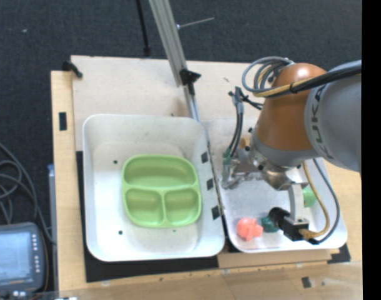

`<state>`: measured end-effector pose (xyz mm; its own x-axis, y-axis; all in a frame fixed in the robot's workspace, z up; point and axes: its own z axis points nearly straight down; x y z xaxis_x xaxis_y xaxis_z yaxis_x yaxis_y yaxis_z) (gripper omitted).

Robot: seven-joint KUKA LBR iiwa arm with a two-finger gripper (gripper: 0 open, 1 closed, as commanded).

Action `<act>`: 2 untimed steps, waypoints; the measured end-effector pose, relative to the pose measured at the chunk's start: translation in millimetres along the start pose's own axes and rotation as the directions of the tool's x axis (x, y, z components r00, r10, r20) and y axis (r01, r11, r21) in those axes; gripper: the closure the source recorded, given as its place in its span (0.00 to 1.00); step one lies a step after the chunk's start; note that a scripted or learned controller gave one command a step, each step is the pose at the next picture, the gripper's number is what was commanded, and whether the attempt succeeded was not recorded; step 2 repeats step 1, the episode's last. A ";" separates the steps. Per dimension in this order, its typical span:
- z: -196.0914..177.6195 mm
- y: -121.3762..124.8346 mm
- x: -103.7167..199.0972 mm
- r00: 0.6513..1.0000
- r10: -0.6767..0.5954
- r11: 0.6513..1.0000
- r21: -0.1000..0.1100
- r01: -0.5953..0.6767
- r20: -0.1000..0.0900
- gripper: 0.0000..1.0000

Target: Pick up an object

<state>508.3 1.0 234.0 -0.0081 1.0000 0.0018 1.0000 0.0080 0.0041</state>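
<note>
Pink toy [248, 228] lies just left of the jaws, whose state I cannot tell.

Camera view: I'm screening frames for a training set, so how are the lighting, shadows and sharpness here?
In the camera view the light is even and soft, with no strong glare on the white bins; the green divided plate is evenly lit and only mildly soft; the arm casts a faint shadow into the right bin; the pink object is blurry, its shape hard to read.
</note>
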 end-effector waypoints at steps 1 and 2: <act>8.0 1.2 53.9 1.000 0.000 1.000 0.004 0.000 0.000 1.00; 8.0 1.2 53.9 1.000 0.000 1.000 0.004 0.000 0.000 1.00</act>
